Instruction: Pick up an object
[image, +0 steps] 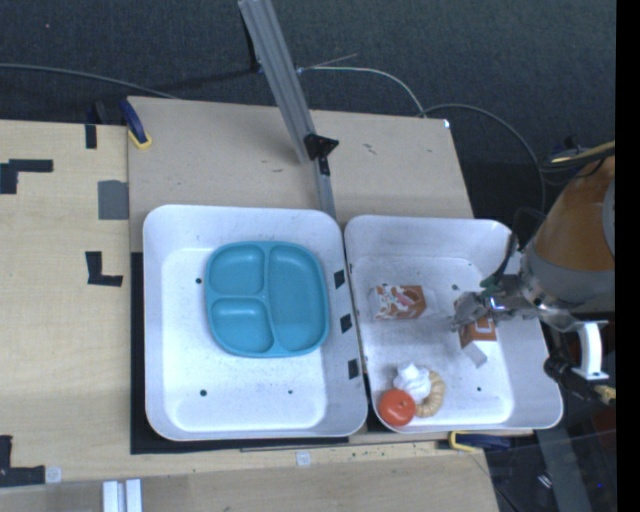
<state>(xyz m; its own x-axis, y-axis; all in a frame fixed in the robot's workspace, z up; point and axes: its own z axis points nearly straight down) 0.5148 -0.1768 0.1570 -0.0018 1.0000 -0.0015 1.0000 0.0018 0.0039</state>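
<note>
The arm (575, 235) is cut off at the right edge; the gripper (478, 312) partly covers what may be a small brown packet (478, 334).

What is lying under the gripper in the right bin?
Under the gripper in the right bin lies a small brown and white item. The gripper covers its upper part, so its full shape is hidden.

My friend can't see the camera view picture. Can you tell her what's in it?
A robot gripper reaches from the right into the right bin, just above a small brown packet. That bin also has a red-and-white wrapper, a red ball and a white lump. The left bin holds a blue divided plate.
</note>
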